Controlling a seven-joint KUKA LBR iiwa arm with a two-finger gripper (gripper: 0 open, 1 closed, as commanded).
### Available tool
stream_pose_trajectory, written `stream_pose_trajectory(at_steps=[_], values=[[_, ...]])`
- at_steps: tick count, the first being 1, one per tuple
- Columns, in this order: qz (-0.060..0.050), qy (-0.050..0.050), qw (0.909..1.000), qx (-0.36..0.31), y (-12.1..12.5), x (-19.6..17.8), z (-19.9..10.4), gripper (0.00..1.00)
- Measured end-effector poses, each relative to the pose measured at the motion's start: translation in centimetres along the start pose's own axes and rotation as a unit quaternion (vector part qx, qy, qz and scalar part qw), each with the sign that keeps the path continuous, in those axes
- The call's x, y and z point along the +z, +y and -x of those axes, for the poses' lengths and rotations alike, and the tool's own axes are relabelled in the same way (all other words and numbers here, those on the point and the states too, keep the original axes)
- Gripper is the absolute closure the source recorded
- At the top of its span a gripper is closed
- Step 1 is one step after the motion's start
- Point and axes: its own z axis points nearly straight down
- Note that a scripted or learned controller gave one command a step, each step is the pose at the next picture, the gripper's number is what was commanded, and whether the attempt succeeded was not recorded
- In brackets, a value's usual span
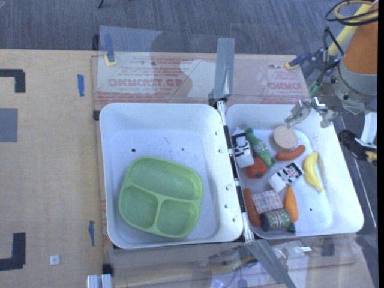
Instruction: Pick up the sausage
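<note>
The sausage [290,153], a short orange-red link, lies in the right bin [342,212] just below a round tan bun [284,138]. My gripper [310,115] hovers over the bin's far right corner, up and to the right of the sausage and apart from it. Its two fingers stand spread with nothing between them. A second reddish-brown link [251,206] lies along the bin's left wall near the front.
The right bin also holds a green bottle [259,147], banana [312,170], carrot [291,203], a can [276,220], a red vegetable [257,168] and small boxes. The left bin [150,125] holds a green divided plate [159,195].
</note>
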Motion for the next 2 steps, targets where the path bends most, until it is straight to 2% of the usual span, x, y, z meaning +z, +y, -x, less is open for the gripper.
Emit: stream_pose_trajectory(at_steps=[1, 2], values=[[0.003, -0.001, 0.9996, 0.027, -1.0, 12.2, -1.2, 0.0], [0.001, 0.0, 0.9917, 0.128, -1.2, 14.5, 0.0, 0.0]])
